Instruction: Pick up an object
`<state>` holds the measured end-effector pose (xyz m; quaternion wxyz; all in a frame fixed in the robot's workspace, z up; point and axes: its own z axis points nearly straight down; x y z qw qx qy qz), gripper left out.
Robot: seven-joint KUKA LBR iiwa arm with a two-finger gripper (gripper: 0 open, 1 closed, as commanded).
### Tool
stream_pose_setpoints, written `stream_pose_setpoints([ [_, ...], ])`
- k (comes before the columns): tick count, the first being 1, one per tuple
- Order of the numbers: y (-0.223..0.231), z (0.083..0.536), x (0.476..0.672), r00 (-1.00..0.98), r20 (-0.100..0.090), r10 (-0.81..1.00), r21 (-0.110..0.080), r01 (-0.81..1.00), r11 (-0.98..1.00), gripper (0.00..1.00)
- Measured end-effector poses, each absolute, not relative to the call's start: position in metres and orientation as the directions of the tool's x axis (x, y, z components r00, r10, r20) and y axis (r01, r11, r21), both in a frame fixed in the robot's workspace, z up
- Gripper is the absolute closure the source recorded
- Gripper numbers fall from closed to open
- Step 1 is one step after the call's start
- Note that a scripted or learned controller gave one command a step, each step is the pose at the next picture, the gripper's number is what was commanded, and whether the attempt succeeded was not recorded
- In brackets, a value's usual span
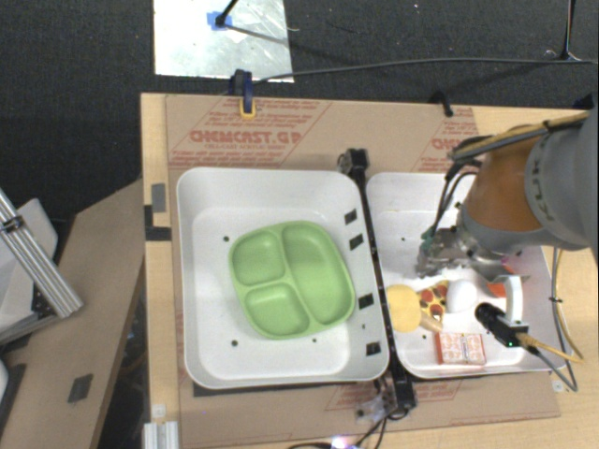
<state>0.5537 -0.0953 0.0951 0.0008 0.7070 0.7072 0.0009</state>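
A green divided plate (292, 279) lies in the left bin (201, 213) on the tabletop (281, 124). Right of the plate, in the right bin (398, 204), sit a yellow round object (402, 307), a white object (460, 296) and a pink box (460, 348). The pincer (435, 251) hangs just above them; whether it is apart or together cannot be told.

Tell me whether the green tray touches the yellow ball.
Apart. Camera view: green tray in the left bin, yellow ball in the right bin.
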Motion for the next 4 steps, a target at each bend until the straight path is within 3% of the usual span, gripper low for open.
stream_pose_setpoints([
  [3, -0.096, 0.235, 0.562, -0.004, -0.001, 1.0, 0.005, 1.0, 0.004, 1.0],
  [4, -0.036, 0.239, 0.573, -0.01, 0.001, 1.0, 0.003, 1.0, 0.01, 1.0],
])
